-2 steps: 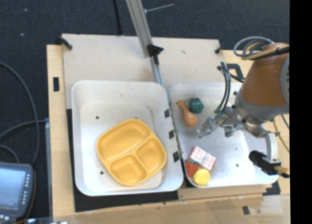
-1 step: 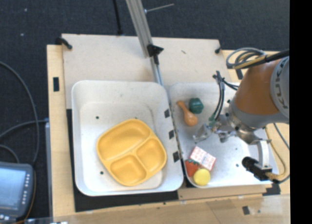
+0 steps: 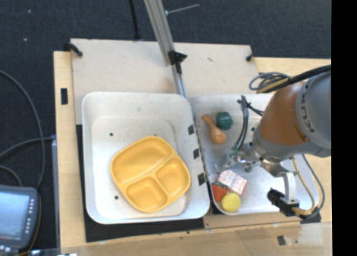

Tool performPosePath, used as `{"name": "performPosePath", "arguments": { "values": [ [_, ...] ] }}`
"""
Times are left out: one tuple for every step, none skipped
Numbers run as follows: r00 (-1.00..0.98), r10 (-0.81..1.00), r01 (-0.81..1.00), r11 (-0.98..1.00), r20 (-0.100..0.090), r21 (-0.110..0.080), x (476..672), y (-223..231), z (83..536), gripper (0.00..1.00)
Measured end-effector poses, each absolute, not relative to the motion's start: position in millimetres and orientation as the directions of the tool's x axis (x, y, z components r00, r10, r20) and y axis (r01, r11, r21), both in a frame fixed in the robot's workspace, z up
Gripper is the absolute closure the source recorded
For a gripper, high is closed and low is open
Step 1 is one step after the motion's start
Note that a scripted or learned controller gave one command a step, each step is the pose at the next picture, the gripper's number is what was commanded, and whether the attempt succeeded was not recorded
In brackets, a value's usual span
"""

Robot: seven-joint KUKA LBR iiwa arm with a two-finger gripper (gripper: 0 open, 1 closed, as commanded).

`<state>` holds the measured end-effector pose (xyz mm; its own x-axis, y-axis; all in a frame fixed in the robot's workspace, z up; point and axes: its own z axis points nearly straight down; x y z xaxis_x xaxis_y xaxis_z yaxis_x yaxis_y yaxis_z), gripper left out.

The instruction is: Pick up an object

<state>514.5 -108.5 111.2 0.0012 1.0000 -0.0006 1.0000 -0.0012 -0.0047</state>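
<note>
My gripper hangs low over the right bin, under the orange wrist band. Just below it lies a small red-and-white box. At the bin's near left corner a yellow ball rests against a red object. Farther back lie a tan wooden piece with a rounded end and a dark green object. Nothing is visibly between the gripper's tips.
The left bin holds a yellow divided plate. A slanted metal post rises behind the bins. The arm's body covers the right bin's far right part.
</note>
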Motion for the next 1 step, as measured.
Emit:
{"name": "performPosePath", "arguments": {
  "values": [
    [0.007,1.000,1.000,-0.007,0.000,0.004,517.3,-109.0,125.6,1.00]
  ]
}}
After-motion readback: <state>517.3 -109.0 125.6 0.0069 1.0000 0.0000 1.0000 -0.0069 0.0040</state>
